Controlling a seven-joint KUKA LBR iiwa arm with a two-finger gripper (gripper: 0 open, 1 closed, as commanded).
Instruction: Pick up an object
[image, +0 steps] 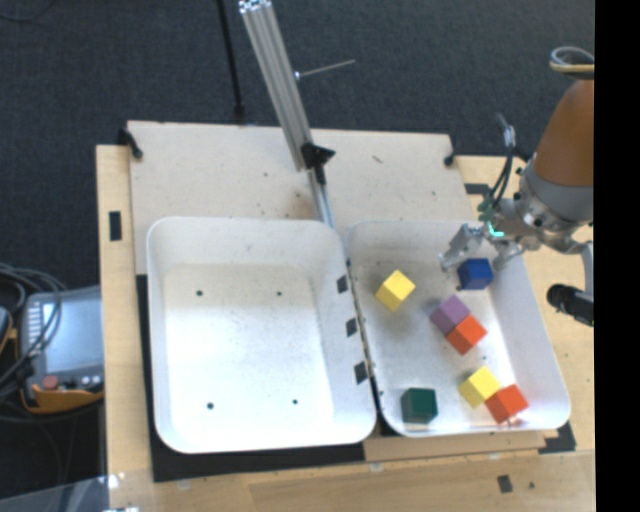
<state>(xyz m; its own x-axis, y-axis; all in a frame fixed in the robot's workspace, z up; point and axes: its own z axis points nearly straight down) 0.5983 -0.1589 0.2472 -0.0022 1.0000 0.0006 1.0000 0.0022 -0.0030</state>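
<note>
Right bin (530, 330) far edge, claw (478, 258) clenched around blue cube (475, 273), left bin (250, 330) roomy

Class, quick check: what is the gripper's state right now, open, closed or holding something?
Gripper: cannot be told; it sits right above the blue cube in the right bin, with no clear hold visible.

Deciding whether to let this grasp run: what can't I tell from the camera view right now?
- Gripper above the blue cube: too small and blurred to tell grasp or contact.
- Arm: cut off by the right edge.
- Yellow cube and orange cube near the bin's rim: touching or apart is unclear.
</note>
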